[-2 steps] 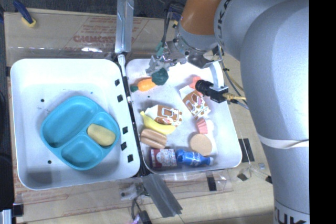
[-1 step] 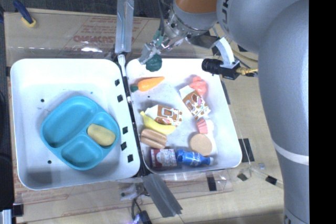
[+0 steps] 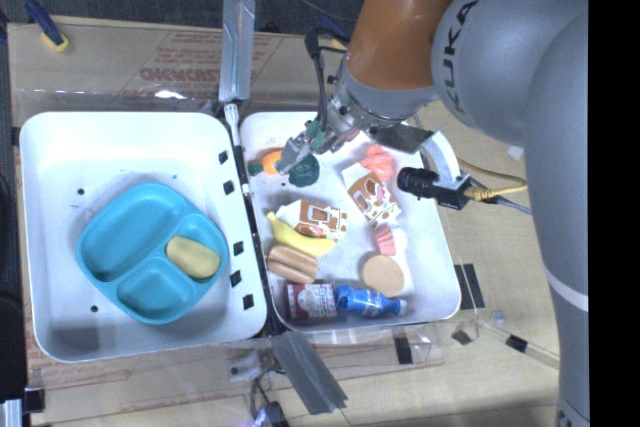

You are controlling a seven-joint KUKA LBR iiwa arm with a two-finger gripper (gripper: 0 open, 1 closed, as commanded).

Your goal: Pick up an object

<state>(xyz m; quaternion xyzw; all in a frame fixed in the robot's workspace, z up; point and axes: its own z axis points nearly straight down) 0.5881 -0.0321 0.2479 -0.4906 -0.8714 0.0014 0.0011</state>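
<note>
Camera view puts my gripper (image 3: 300,155) low over the far left corner of the right bin (image 3: 448,267), down among the toys. I cannot tell how its jaws stand, or whether anything sits between them. Just beside the tip lies a dark green object (image 3: 305,172), with an orange piece (image 3: 271,158) against the bin's left wall. Toward the middle I see two small printed cartons (image 3: 345,208), a banana (image 3: 288,235) and a hot dog (image 3: 291,264). A blue-capped bottle (image 3: 343,300) lies along the near wall, a round tan piece (image 3: 382,273) above it. The left bin (image 3: 50,145) holds a blue divided plate (image 3: 125,240) with a yellow potato-like toy (image 3: 193,257) in its right compartment.
</note>
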